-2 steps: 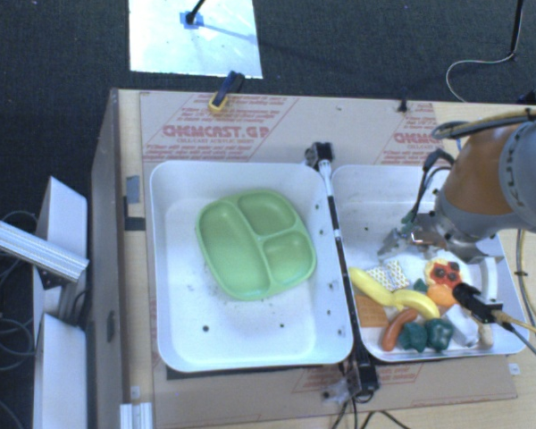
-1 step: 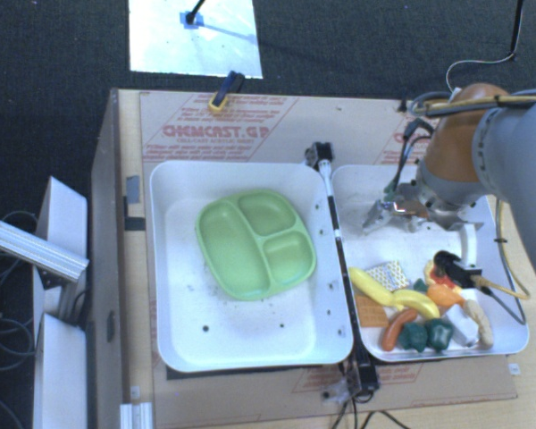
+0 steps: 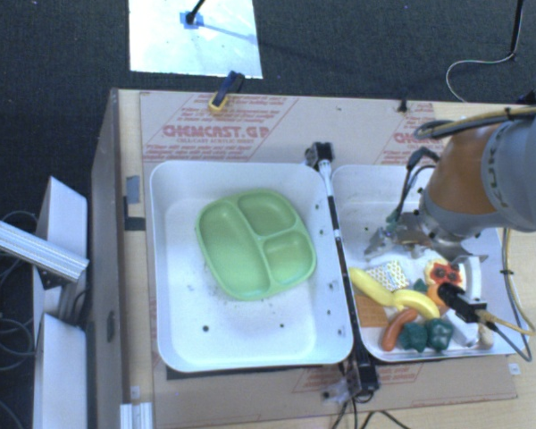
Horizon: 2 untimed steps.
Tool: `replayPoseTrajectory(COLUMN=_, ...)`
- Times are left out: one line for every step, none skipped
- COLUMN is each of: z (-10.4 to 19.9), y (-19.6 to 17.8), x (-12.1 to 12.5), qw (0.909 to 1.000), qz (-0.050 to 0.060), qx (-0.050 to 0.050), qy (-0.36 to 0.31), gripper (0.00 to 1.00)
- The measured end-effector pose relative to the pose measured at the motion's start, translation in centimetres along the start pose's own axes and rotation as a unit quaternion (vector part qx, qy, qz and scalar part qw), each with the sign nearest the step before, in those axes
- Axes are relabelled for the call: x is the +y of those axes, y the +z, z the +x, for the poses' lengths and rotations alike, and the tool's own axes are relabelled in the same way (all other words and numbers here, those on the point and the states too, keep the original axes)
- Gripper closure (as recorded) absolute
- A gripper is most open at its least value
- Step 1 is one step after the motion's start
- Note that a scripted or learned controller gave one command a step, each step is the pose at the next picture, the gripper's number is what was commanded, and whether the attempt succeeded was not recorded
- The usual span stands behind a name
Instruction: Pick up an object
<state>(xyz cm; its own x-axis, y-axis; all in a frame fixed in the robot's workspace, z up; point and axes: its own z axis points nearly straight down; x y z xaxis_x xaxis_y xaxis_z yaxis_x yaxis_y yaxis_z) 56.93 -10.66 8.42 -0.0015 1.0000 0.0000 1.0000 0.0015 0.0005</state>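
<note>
A: White, two big bins sit side by side. The left bin point(image 3: 174, 329) holds a green plate point(image 3: 255, 243) with three parts.

B: And the right bin point(image 3: 362, 195)?

A: The grey arm point(image 3: 496, 172) with the orange band comes down into it. Its gripper point(image 3: 395, 238) hangs low over the right bin's floor, near the middle of it.

B: Is it holding a toy?

A: I cannot tell how the gripper is set, and I see no toy in it.

B: Where are the toys?

A: They lie in the near part of the right bin. The yellow banana point(image 3: 393, 295) is just below the gripper. A checked card point(image 3: 391, 273) touches the banana. A brown sausage point(image 3: 396, 329) and a green pepper point(image 3: 427, 333) lie by the right bin's near wall.
</note>
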Motion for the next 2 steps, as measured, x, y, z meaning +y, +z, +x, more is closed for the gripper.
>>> replayPoseTrajectory(z=-3.5, y=-0.1, x=4.9, qw=1.0000, qz=-0.001, qx=-0.001, qy=-0.001, gripper=0.00)
replayPoseTrajectory(z=-1.2, y=0.0, x=-2.3, qw=1.0000, qz=0.000, qx=0.000, qy=0.000, gripper=0.00)
